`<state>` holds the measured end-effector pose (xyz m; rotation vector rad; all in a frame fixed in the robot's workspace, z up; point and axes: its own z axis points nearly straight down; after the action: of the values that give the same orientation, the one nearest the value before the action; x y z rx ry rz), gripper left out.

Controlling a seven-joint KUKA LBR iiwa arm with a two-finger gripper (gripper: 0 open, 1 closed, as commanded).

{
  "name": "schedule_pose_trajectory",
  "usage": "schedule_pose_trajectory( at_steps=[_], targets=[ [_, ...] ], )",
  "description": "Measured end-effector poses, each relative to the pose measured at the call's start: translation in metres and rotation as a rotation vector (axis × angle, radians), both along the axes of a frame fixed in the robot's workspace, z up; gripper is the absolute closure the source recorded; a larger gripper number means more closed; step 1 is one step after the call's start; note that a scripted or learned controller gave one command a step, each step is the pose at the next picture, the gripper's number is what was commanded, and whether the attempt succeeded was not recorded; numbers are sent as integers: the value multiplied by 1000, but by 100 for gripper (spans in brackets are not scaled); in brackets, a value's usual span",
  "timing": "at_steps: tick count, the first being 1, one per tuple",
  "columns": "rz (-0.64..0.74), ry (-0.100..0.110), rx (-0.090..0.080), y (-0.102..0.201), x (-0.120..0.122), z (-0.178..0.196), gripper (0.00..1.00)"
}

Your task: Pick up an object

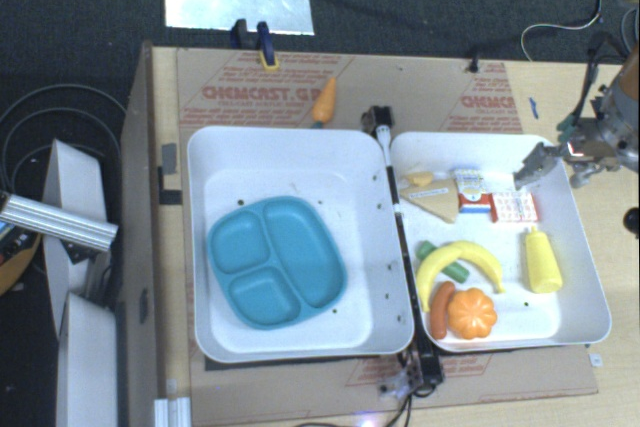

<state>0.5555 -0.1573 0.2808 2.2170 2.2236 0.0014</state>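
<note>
The gripper (533, 167) hangs over the right bin (580, 245), at the frame's right. It sits above the red and white box (495, 207). I cannot tell its grip.

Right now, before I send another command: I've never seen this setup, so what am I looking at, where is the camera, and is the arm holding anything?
You have one camera, fixed above the bench and looking down at a slant. The grey machine entering from the right is a robot arm, and its gripper hangs over the upper right part of the right bin. I see nothing held in it; whether it is open or shut is too blurred to tell.

The bench carries two shallow white bins side by side. The left bin holds a blue divided plate. The right bin holds toy food: a banana, an orange pumpkin, a yellow bottle, a cheese wedge and a red and white box just below the gripper. A toy carrot lies on the board behind the bins.
</note>
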Motion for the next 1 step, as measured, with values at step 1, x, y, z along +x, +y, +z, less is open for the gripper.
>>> schedule_pose_trajectory(
  at_steps=[1],
  targets=[
    [0,11,4,22,0,-122,0]
  ],
)
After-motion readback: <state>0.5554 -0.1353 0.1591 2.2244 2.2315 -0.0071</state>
